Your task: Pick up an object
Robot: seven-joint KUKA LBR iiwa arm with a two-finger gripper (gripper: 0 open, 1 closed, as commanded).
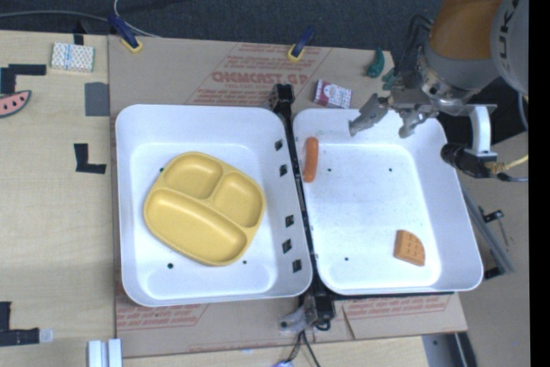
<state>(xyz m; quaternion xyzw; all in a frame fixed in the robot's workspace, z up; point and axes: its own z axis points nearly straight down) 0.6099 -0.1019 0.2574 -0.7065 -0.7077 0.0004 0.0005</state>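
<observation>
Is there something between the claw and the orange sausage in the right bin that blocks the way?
Nothing visible does. The claw hangs open over the far edge of the right bin, and the orange sausage lies by that bin's left wall, with bare white floor between them. The waffle piece lies well aside.

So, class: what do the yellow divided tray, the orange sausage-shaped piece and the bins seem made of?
Yellow divided tray: probably moulded plastic, smooth with soft sheen. Orange sausage-shaped piece: likely toy plastic or rubber; uniform colour. Shallow white bins: apparently glossy plastic, rounded corners.
</observation>
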